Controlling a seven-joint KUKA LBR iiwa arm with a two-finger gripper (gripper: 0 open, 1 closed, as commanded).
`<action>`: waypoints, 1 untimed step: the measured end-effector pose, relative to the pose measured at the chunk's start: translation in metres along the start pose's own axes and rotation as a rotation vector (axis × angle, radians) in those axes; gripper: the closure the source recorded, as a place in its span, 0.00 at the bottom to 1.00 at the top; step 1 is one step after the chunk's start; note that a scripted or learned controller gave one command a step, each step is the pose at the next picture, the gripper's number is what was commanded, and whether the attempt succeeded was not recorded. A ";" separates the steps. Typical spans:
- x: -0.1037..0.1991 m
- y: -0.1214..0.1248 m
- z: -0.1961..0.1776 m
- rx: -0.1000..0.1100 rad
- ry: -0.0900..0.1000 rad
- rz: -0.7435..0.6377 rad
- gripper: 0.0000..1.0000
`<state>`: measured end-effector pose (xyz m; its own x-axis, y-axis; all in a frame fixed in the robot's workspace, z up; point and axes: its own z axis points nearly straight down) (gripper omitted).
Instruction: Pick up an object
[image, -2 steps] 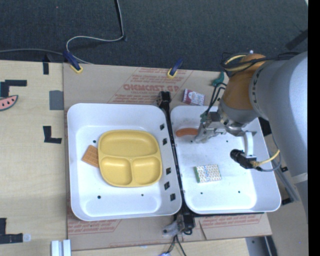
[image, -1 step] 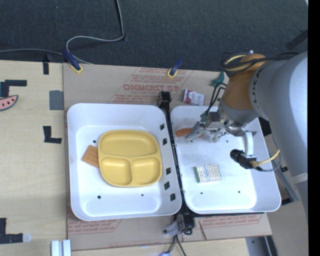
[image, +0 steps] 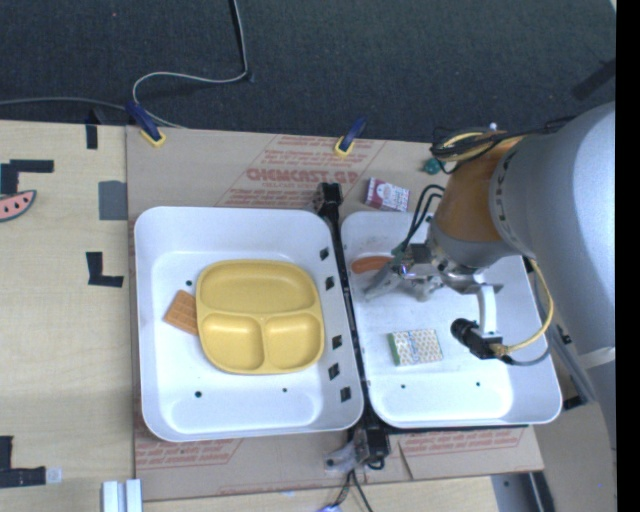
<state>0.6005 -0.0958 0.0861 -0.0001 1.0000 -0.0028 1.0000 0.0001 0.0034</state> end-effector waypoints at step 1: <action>-0.001 0.000 -0.010 -0.001 -0.001 0.000 1.00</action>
<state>0.6007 -0.0963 0.0957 0.0001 1.0000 -0.0039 1.0000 -0.0001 0.0039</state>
